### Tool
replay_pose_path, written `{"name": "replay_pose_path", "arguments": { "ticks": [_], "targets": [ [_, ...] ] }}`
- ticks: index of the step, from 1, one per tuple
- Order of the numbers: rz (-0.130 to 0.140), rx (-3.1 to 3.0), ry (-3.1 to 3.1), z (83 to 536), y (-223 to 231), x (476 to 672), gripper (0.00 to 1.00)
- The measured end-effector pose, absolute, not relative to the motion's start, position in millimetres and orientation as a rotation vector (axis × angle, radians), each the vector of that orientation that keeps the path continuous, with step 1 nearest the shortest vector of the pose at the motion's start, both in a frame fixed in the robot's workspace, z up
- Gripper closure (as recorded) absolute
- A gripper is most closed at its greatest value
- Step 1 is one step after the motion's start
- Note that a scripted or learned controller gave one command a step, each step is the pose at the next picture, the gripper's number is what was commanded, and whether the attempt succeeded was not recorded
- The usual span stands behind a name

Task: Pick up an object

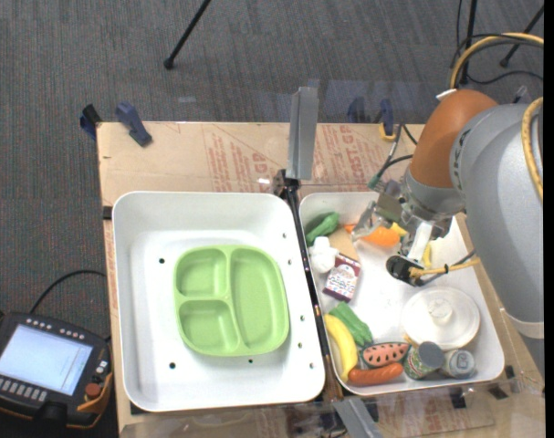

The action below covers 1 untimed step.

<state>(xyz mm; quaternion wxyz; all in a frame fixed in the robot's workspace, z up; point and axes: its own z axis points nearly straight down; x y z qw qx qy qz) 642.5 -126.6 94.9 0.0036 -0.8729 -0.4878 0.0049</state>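
Note:
My gripper (379,219) hangs low over the back of the right bin (492,334), reaching in from the right. An orange toy (386,236) lies right under its tip, touching or nearly touching it; the gripper body hides part of the toy. Close by to the left lie a green vegetable (322,225), a small white piece (322,257) and a purple box (342,278). Toward the front of that bin sit a banana (339,345), a watermelon slice (384,354), a red sausage (377,374), two cans (424,360) and a white round lid (441,316).
The left bin (140,245) holds a green divided plate (231,299). A grey upright post (302,140) stands behind the wall between the bins. A black cable end (402,267) hangs from the wrist over the right bin. A teach pendant (44,365) lies at lower left.

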Motion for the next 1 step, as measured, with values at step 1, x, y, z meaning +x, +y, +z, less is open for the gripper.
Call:
{"name": "replay_pose_path", "arguments": {
  "ticks": [1],
  "targets": [
    [0.01,-2.804,-1.404,85.6,-107.5,579.1,0.0]
  ]
}}
